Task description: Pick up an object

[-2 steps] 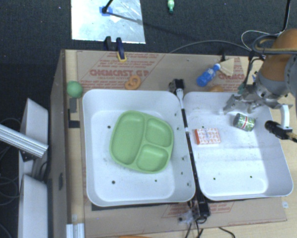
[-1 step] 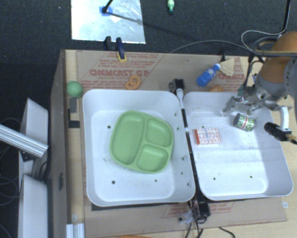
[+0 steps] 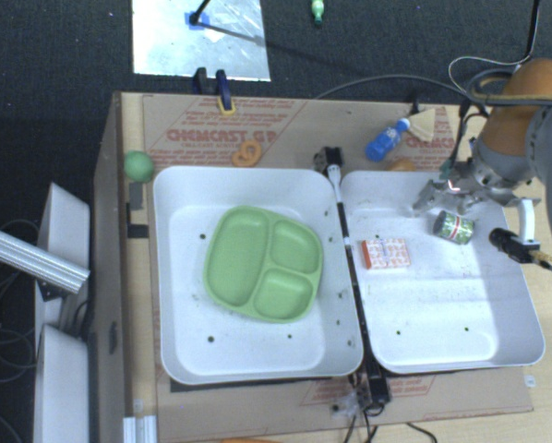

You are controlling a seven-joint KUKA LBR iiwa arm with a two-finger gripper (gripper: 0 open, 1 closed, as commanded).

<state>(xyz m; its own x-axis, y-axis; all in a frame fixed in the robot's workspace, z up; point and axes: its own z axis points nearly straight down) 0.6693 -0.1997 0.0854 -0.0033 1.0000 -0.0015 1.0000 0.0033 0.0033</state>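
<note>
**Arm over the right-hand bin**

Where the left bin (image 3: pixel 179 340) holds a green divided plate (image 3: pixel 262 263), the right bin (image 3: pixel 507 335) holds a small patterned card (image 3: pixel 386 253) and a green-labelled can (image 3: pixel 454 226) (lying on its side). Gripper (image 3: pixel 450 192) sits just above the can; finger state cannot be told.

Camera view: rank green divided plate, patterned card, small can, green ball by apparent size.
1. green divided plate, by far the largest
2. patterned card
3. small can
4. green ball

Can and ball look close in size, so their order is unsure.
</note>
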